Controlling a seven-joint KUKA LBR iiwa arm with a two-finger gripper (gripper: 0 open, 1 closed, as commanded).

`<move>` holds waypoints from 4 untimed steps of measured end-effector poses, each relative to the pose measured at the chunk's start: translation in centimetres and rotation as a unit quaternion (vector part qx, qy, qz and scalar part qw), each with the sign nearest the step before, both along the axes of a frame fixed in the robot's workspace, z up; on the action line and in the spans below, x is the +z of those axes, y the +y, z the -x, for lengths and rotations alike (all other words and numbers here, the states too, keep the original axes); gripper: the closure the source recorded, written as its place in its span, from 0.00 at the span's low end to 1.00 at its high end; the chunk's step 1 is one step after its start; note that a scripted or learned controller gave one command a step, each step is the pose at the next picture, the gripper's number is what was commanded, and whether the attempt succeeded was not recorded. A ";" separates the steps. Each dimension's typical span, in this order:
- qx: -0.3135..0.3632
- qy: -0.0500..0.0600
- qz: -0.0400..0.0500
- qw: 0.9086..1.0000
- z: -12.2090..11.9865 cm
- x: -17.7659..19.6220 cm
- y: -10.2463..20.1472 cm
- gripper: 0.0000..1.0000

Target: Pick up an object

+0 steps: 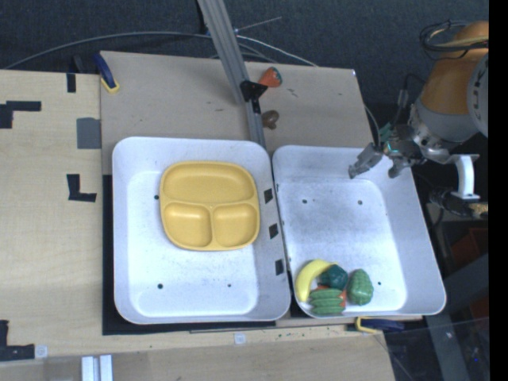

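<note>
Small toy foods huddle in the near left corner of the right bin [413, 236]: a yellow banana [310, 274], a dark green piece [334, 277], a green one with a red end [326, 300] and a green round one [359, 286]. My gripper [380, 163] hangs over the far right corner of that bin, well away from the pile. Its two fingers are spread apart with nothing between them. One finger [364, 163] points down-left and the other finger [394, 167] is near the bin's far right rim.
The left bin [135, 236] bears a yellow three-compartment plate [210, 204]. A grey pole [225, 34] rises at the back between the bins. Cables and the arm's body [452, 94] sit at the right.
</note>
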State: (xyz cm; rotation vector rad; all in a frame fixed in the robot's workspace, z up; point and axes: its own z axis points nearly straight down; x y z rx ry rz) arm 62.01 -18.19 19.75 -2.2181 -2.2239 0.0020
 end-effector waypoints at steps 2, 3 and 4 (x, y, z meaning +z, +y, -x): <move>-0.001 0.003 0.000 1.000 0.3 -6.0 -0.8 0.00; 0.000 0.000 0.001 1.000 0.3 -11.0 -0.7 0.00; 0.000 0.000 0.001 1.000 0.3 -9.9 -0.7 1.00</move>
